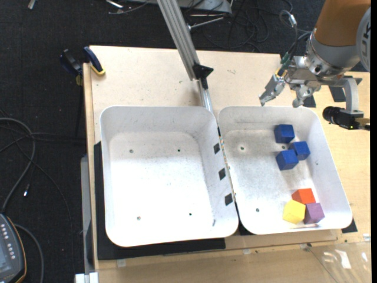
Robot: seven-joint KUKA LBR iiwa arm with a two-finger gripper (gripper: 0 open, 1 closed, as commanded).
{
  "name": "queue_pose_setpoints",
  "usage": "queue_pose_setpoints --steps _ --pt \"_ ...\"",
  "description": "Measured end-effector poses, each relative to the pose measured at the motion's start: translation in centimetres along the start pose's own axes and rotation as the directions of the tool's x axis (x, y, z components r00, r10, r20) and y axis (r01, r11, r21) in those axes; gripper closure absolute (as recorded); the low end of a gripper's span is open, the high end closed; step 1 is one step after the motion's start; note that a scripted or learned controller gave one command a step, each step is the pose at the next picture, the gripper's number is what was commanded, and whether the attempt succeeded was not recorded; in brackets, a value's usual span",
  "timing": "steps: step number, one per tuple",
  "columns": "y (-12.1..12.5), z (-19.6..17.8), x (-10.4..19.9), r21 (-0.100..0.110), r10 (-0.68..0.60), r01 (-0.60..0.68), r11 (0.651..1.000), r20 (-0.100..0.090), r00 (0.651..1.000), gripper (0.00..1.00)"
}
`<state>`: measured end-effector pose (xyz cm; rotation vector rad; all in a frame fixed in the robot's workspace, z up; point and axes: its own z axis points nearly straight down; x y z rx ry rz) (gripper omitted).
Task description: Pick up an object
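Three blue cubes lie in the right bin (247,158): one at the back (284,132) and two touching each other, one (301,150) just behind the other (287,159). At the bin's front right corner an orange block (304,195), a yellow block (294,211) and a purple block (314,213) are bunched together. My gripper (287,94) hangs above the bin's far rim, behind the blue cubes. It is open, with nothing between its fingers (271,91).
The left bin (153,175) adjoins the right one. A slanted metal bar (182,34) runs down to the seam between the bins. A blue and yellow clamp (88,61) sits at the bench's back left corner.
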<state>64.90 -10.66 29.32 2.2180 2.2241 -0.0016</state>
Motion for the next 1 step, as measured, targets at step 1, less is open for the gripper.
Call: queue_pose_setpoints --steps 1 --pt "3.25 5.82 -4.46 0.003 0.006 -0.006 1.0 0.002 1.0 0.0"
